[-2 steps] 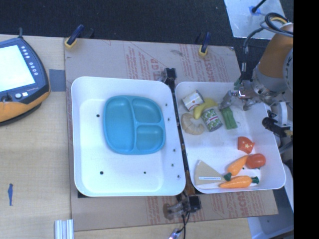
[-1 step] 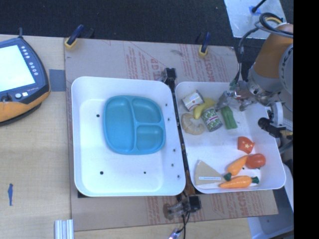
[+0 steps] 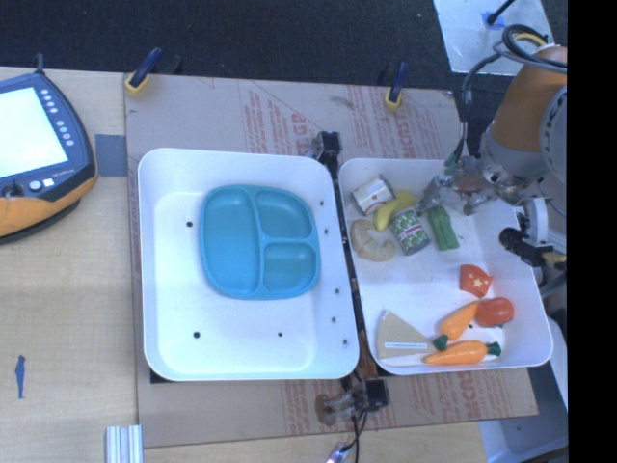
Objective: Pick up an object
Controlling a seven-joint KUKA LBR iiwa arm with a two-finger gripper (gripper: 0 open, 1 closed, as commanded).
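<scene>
Right bin (image 3: 540, 355) holds the loose items. The gripper (image 3: 453, 189) sits low over the bin's back part, near its upper rim, with the grey arm (image 3: 525, 114) and orange band coming in from the right.

Nearest thing to the gripper: a green stick (image 3: 442, 228), flat and rectangular, plain mid-green, lying on the bin floor just below the gripper. Its long axis runs roughly front to back, tilted slightly, upper end toward the gripper. Touching or apart from the gripper: cannot tell.

Beside it on the left, a small dark can (image 3: 410, 231) with a green patterned label, lying tilted; a yellow banana (image 3: 390, 212) and a white box (image 3: 371, 195) just beyond. A pale round piece (image 3: 372, 241) lies in front of those.

Front of bin: two carrots (image 3: 457, 353), a red tomato (image 3: 494, 311), a red wedge (image 3: 474, 280), a cream wedge (image 3: 400, 336).

Left bin (image 3: 159, 287) carries a blue divided plate (image 3: 259, 241).

Gripper state: cannot tell; the tool is a dark cluster of metal and cable. Nothing visibly between them. Arm cut off at the right
</scene>
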